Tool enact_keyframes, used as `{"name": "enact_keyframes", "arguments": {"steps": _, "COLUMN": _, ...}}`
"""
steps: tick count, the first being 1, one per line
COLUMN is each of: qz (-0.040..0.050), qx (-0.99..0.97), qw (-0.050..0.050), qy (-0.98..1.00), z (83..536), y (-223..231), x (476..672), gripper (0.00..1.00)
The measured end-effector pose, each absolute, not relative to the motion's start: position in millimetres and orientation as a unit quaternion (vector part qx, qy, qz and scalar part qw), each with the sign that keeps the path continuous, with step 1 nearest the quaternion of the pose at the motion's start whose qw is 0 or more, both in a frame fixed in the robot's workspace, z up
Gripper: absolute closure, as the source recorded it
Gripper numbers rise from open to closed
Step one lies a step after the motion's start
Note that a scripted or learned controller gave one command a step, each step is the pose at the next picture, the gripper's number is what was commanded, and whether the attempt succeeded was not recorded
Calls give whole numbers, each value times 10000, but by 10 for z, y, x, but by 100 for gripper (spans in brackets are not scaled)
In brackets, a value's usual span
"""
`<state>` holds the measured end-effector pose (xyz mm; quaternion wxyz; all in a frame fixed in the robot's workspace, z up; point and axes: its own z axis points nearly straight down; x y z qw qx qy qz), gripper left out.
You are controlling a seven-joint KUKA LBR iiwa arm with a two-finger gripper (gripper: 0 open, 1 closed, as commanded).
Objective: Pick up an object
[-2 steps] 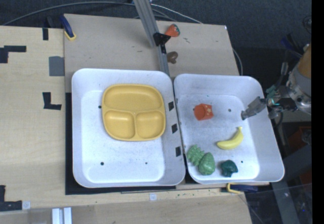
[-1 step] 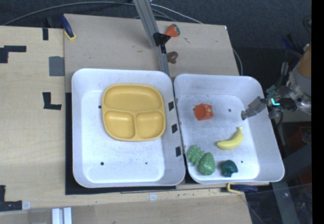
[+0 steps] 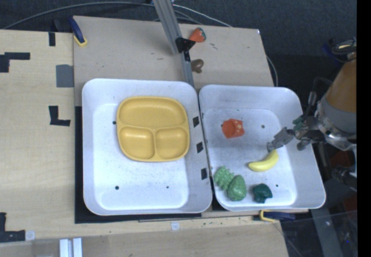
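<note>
Yellow banana (image 3: 264, 162) lies just below the claw (image 3: 277, 141), grip state unclear, near the right bin's (image 3: 301, 112) edge.

Single fixed cam above the bench (image 3: 35, 134), looking down at a slant, not straight overhead. Far edge of the bench sits at the top of frame, near edge at the bottom. Mid distance: both white bins fit whole, left bin (image 3: 93, 151) centre-left, right bin (image 3: 301, 134) centre-right, with bench margin at left and dark floor across the top. A grey pole (image 3: 165, 6) runs from the top edge down toward the seam between the bins. The arm (image 3: 342, 99) enters from the right edge, partly cropped.
</note>
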<state>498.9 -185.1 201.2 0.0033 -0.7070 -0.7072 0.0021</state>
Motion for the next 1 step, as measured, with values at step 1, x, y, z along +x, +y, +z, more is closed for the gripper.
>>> {"name": "enact_keyframes", "arguments": {"steps": 1, "qz": 20, "qx": -7064, "qw": 37, "qy": -7078, "z": 1432, "y": -1740, "x": 4984, "gripper": 0}}
